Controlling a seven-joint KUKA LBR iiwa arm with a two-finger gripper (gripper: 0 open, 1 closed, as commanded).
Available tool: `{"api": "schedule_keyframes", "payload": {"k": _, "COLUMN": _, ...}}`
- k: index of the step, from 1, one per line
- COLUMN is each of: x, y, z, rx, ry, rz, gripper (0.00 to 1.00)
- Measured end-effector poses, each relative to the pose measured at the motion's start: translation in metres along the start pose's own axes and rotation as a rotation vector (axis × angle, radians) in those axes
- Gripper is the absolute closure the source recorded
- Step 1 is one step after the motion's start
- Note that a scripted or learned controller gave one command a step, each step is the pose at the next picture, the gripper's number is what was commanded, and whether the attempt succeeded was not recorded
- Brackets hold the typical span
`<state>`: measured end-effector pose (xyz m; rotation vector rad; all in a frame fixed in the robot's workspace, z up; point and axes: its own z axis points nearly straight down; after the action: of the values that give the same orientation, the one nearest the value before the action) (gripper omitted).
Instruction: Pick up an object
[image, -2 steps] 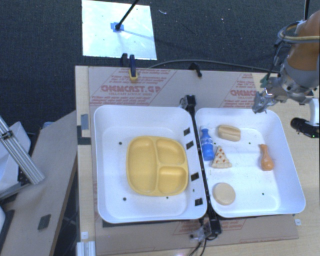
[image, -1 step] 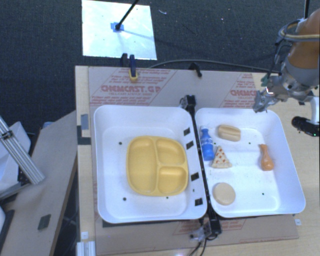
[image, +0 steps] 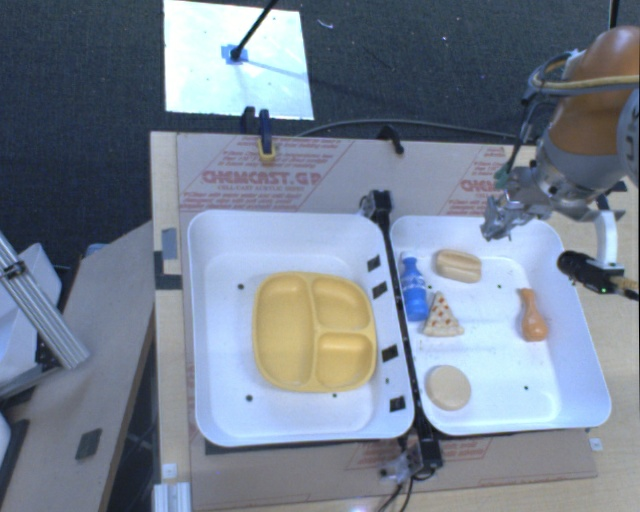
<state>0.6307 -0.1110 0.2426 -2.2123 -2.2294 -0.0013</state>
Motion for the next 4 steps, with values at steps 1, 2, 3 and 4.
{"api": "schedule_keyframes", "payload": {"k": 1, "x": 0.05, "y": -0.014, "z": 0.006, "rx": -0.001, "ry": 0.001, "rz": -0.001, "gripper": 1.0}}
{"api": "schedule_keyframes", "payload": {"k": 2, "x": 0.1, "y": -0.038, "z": 0.018, "rx": 0.002, "ry": 0.001, "rz": -0.001, "gripper": 1.0}}
{"api": "schedule_keyframes", "payload": {"k": 3, "x": 0.146, "y": -0.066, "z": 0.008, "rx": 0.0, "ry": 0.002, "rz": -0.002, "gripper": 1.0}}
{"api": "schedule_keyframes", "payload": {"k": 4, "x": 0.188, "y": -0.089, "z": 0.021, "rx": 0.002, "ry": 0.001, "rz": -0.001, "gripper": 1.0}}
